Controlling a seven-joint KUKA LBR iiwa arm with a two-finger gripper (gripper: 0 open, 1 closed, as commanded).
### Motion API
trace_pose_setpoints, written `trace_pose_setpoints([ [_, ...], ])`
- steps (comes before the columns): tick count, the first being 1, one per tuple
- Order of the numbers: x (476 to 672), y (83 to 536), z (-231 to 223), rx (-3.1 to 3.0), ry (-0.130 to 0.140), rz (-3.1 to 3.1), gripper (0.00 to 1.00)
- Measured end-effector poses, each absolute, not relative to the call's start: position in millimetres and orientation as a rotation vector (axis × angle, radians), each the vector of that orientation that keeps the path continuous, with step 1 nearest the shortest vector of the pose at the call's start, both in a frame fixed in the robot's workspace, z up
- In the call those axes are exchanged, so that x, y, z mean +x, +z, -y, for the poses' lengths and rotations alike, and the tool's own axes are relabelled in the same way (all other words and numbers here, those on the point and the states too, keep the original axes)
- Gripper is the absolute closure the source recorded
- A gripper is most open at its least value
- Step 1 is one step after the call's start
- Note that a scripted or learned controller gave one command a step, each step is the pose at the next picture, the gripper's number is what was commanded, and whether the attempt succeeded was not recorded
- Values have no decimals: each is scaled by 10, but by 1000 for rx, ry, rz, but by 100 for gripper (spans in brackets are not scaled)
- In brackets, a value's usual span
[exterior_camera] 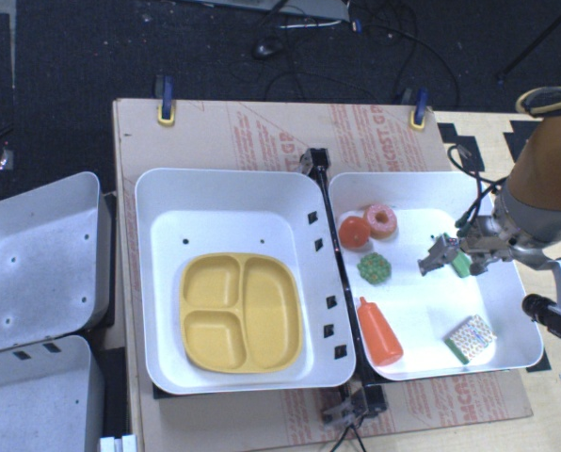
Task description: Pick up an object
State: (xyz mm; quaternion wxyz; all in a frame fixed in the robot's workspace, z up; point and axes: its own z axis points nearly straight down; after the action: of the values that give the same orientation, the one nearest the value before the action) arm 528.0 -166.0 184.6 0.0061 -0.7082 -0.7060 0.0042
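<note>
A small green block (462, 266) sits at the gripper (447, 255) in the right bin (506, 342), pressed close against the grey fingers on their right side — whether it is actually clamped between them or only lies behind them cannot be told from this slanted view, and the set of the fingers themselves cannot be told either. The gripper hangs over the upper-right part of the bin floor, its dark tips pointing left, with the arm (542, 182) running off to the right edge, grey at the wrist and orange above. Left of the gripper, well apart from it, three things cluster near the bin's left wall: a red round tomato-like piece (354, 233), a pink ring doughnut (381, 219) touching its upper right, and below them a green knobbly ball (375, 269). Further down along the same wall lies an orange-red bottle shape (379, 332), tilted, narrow end up. In the bin's lower right corner rests a small patterned box (471, 337) with a green edge — clear of the gripper. The left bin (158, 252) holds a yellow tray (241, 312) with three compartments, lying flat on its floor.
</note>
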Motion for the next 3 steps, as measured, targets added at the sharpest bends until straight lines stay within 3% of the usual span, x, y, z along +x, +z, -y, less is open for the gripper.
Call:
trace_pose_setpoints([
  [1, 5312, 1926, 1653, -2220, 1, 2222, 0],
  [3, 5277, 899, 1730, -2221, 2, 2219, 0],
])
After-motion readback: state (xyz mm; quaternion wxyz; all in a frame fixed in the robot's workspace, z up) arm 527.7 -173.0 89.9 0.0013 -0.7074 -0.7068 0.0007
